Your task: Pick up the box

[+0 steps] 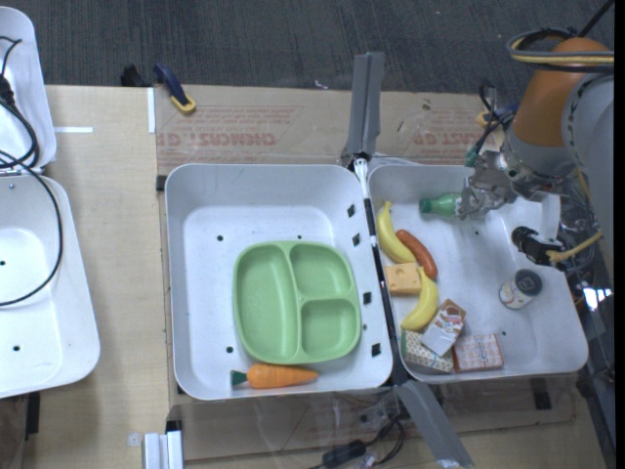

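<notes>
— Gripper (pixel 476 201): item one. It is hanging over the far end of the right bin (pixel 547 364), just beside the green bottle (pixel 439 204). Whether it is clamped on anything, I cannot tell; my wrist is blocking the tips.

— And the box?

— Item two: box (pixel 479 353), flat, reddish print. It is lying at the near edge of the right bin, well apart from my tool, which is sitting at the opposite end. A small carton (pixel 442 326) is leaning beside it, tilted, probably propped on the packet under it.

— Other contents of that bin?

— Two bananas (pixel 389 234), a red sausage (pixel 418 252), a yellow block (pixel 403 278), a round grey cap (pixel 526 283), all lying loose as if dropped in.

— Beyond that bin?

— Left bin (pixel 186 262), adjoining it: green divided plate (pixel 298 301) and a carrot (pixel 275 376).

— Verdict?

— I am judging the pick as not yet begun.
</notes>
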You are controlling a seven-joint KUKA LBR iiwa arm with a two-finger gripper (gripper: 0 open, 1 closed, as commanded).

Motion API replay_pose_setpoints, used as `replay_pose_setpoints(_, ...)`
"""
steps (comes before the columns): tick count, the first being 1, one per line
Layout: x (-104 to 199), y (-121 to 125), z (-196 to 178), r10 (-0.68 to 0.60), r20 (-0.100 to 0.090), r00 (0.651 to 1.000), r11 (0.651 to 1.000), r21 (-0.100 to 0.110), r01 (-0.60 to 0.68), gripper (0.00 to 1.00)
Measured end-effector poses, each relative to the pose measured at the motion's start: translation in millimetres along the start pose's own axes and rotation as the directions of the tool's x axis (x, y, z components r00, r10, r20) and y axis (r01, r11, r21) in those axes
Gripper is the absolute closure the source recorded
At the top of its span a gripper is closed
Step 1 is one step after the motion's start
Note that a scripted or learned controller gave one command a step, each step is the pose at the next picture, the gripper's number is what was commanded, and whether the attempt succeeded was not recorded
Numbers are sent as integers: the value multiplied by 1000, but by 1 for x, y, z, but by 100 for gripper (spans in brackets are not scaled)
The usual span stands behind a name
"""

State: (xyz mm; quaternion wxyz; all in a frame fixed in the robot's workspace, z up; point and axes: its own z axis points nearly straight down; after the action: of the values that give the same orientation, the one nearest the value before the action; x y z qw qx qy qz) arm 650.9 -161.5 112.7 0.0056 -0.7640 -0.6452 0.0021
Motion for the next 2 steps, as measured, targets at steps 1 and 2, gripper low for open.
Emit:
replay_pose_setpoints(1, 0, 0, 0, 0, 0, 1000, 1000, 1, 0, 0)
replay_pose_setpoints(2, -40, 15, 17, -2, -3, 1000, 1000, 1, 2, 0)
